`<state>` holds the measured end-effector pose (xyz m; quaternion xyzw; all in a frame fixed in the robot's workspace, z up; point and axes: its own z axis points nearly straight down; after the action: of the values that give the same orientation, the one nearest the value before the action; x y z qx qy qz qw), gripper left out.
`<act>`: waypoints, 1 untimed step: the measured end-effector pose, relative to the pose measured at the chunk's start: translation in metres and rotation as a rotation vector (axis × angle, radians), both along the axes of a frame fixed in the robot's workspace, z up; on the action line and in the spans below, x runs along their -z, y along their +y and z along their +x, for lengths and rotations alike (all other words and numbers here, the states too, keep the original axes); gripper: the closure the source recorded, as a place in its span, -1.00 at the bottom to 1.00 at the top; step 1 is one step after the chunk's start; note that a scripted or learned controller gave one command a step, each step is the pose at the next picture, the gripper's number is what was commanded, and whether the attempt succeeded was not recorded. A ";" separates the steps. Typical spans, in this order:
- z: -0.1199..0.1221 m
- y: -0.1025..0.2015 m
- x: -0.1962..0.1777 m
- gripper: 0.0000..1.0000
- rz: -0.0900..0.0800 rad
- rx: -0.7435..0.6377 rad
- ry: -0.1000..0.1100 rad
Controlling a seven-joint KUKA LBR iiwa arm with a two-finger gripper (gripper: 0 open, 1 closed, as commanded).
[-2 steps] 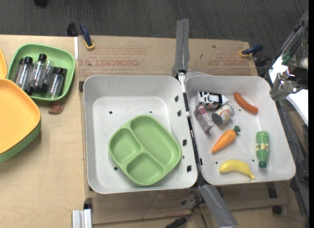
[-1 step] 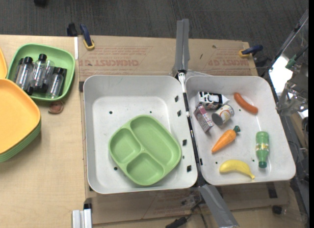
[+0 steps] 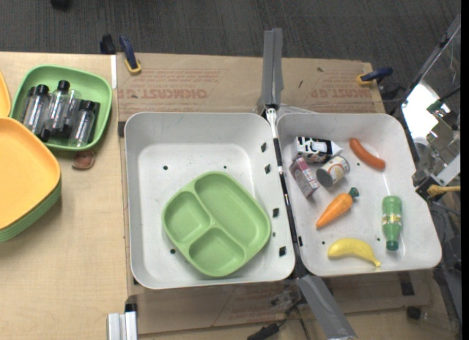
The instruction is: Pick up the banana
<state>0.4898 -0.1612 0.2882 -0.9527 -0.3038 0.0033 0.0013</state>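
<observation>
Banana [image 3: 353,250] lies in the right bin [image 3: 410,258], near its front edge, long axis running left to right with the tips curving toward the front. A carrot [image 3: 335,209] sits just behind it, a green bottle [image 3: 392,220] to its right. Whether the claw is spread or pressed together, I cannot tell; the arm must reach in from the right.

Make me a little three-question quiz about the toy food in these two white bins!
1. True or false: the banana lies in the same bin as the green tray.
2. Which is nearest the banana? A) sausage B) carrot C) can
3. What colour is the bottle beside the banana?

Key: 1 false, it lies in the right bin; 2 B; 3 green.
</observation>
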 end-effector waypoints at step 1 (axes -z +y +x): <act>-0.012 0.002 -0.004 1.00 -0.004 0.403 -0.002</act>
<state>0.4778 -0.1593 0.2917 -0.9943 -0.1069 0.0026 -0.0003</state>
